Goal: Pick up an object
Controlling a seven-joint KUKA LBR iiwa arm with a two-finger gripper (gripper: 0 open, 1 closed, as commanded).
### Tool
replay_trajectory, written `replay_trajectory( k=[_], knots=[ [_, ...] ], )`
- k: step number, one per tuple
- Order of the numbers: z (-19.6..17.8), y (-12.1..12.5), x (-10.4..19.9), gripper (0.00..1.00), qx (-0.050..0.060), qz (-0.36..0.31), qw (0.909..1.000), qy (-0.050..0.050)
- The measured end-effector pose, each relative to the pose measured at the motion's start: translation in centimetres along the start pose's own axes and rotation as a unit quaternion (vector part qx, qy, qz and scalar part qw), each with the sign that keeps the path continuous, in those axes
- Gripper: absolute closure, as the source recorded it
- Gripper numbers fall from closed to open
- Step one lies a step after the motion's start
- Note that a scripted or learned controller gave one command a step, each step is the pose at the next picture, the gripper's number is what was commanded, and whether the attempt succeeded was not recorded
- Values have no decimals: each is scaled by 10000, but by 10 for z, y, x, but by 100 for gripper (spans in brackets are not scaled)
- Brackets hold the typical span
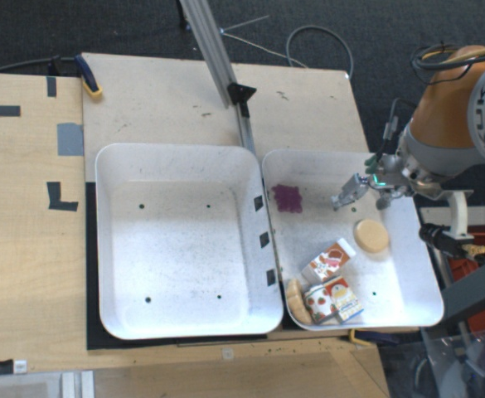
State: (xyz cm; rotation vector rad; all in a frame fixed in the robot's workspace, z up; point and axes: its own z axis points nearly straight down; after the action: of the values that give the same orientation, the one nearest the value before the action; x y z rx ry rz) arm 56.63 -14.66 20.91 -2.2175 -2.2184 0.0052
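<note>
Lying at the near edge of the right-hand shallow white bin are two small white cartons with red printed labels: the nearer carton sits close to the front rim, and the second carton rests just behind it, tilted on a diagonal. Beside the nearer carton, on its left, a tan rounded piece like a bread roll presses against the bin's front-left corner. Slightly farther back and to the right, a round pale-orange disc-shaped object lies flat on the bin floor, apart from the cartons. Farther still, toward the bin's left wall, a small purple, rough-edged block sits alone.

Above the right bin's far right part, the metal two-finger gripper hangs at a slant just behind the orange disc, near it but with nothing seen between its fingers; whether they are spread or pressed together cannot be told at this angle. The grey arm with its orange band reaches in from the right.

The left-hand white bin sits side by side with the right one on the pale wooden table. Beyond both bins, a grey metal pole slants up from the table's far part.
</note>
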Motion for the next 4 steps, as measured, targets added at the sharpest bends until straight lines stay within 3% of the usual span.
replay_trajectory(
  k=[1, 2, 3, 4],
  knots=[
    [-2, 1, 0, 0, -22, -8, 10000, -6],
    [49, 3, 10, 0, 4, -6, 10000, -3],
    [109, 2, 2, 0, 10, 0, 10000, -5],
    [121, 2, 2, 0, -18, -4, 10000, -10]
  ],
)
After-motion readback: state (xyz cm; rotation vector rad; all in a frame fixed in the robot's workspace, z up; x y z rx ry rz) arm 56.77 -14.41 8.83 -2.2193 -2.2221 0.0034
